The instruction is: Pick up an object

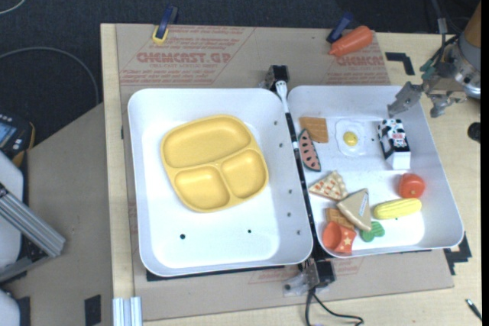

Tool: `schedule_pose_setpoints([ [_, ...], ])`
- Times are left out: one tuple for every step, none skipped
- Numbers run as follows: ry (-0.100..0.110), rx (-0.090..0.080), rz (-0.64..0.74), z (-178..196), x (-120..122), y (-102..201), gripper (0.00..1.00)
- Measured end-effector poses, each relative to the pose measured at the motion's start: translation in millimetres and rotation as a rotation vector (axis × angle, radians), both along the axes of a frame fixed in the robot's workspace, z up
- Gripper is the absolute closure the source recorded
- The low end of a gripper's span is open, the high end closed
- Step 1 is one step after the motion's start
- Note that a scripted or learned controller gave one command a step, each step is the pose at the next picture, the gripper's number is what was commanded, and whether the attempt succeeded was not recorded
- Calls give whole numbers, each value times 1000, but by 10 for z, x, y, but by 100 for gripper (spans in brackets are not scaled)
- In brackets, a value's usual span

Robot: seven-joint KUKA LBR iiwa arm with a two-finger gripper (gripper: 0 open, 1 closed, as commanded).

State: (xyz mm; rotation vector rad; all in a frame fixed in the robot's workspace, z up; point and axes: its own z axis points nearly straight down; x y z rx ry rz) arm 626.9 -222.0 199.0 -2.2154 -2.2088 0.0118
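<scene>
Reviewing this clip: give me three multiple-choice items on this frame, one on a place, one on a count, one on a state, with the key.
1. Where does the yellow divided plate lie?
A. In the left bin
B. In the right bin
C. On the bench outside the bins

2. How many compartments does the yellow plate have?
A. Two
B. Three
C. Four

3. Where is the gripper relative to the toy foods?
A. Closed around the toy corn cob
B. Pressed onto the toy fried egg
C. At the right bin's far right corner, apart from the toys

Key:
1 A, the plate sits alone in the middle of the left bin.
2 B, one long section above two smaller ones.
3 C, the gripper sits near the bin's rim, with the milk carton the closest toy and clear of it.
</scene>
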Motion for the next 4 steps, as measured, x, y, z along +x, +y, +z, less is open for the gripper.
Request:
schedule_pose_setpoints([
  [-14,-4,3,87,34,4,0],
  [-9,-3,4,-340,50,12,0],
  [-9,-2,5,-909,122,79,0],
  [-16,0,6,-1119,145,105,0],
])
